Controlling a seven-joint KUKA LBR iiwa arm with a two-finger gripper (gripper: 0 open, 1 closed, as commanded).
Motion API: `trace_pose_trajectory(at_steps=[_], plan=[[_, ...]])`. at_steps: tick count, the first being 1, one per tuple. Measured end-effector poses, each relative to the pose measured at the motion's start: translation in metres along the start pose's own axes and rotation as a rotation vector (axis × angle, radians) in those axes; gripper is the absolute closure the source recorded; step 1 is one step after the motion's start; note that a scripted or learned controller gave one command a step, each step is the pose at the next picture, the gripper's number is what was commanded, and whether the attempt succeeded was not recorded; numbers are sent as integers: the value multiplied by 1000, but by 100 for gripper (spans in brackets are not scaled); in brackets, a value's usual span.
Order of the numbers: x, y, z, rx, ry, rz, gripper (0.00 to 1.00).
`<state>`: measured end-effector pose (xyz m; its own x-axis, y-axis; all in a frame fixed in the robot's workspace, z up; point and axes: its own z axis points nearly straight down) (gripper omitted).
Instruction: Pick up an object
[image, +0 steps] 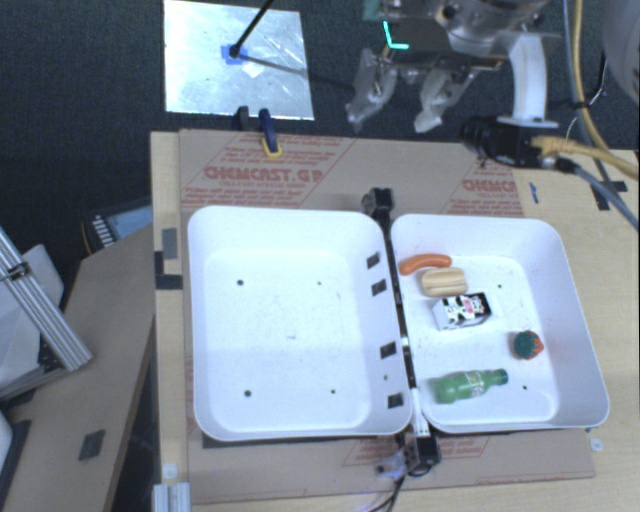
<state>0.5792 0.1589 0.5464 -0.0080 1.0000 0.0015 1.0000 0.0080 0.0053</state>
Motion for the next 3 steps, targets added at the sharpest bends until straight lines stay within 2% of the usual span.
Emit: trace_pose_trajectory(at_steps=[1,2,3], plan=[[0,0,-12,-3,1,-2,100],[0,0,-11,-2,1,-2,0],[1,0,-23,-6,2,-4,100]])
